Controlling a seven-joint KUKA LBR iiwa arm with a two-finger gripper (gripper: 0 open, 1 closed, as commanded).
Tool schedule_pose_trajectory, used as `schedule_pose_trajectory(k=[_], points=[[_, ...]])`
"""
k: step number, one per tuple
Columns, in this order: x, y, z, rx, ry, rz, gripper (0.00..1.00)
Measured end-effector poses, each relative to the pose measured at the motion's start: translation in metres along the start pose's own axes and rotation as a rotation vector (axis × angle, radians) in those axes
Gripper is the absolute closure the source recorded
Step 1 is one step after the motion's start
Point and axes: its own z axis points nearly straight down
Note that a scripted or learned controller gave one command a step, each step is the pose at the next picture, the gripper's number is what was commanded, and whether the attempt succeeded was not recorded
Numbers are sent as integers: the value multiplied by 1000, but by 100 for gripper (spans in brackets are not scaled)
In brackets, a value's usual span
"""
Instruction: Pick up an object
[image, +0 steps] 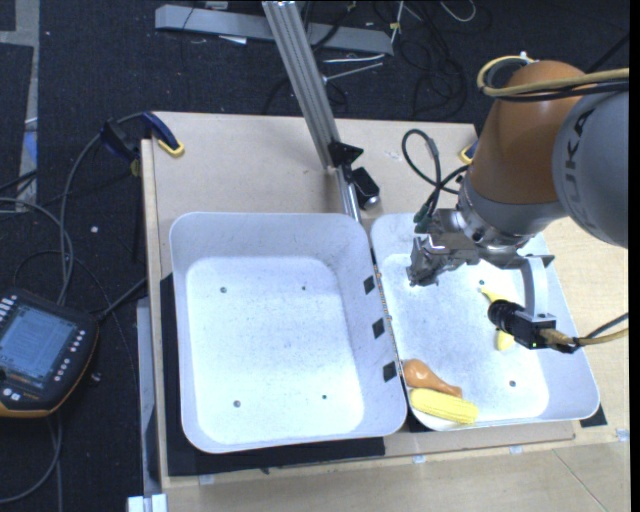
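Note:
My gripper (420, 275) hangs over the back left part of the right bin (570, 400), pointing down, with nothing visible between its dark fingers. A yellow corn cob (444, 406) lies at the bin's front left corner. Just behind it rests an orange drumstick-shaped piece (428, 377). A small yellow object (503, 338) lies toward the right side of the bin, partly hidden by a black fitting (515, 322) on the arm.
The left bin (190, 240) sits beside the right one, sharing a ridge with black clips (379, 327). A slanted metal rail (312, 90) rises behind the bins. A handheld pendant (35, 350) lies off the bench at left.

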Motion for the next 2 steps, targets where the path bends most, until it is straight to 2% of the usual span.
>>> schedule_pose_trajectory(k=[1, 2], points=[[48, 11, -3, -1, 0, -1, 100], [103, 22, 17, 1, 0, 0, 100]])
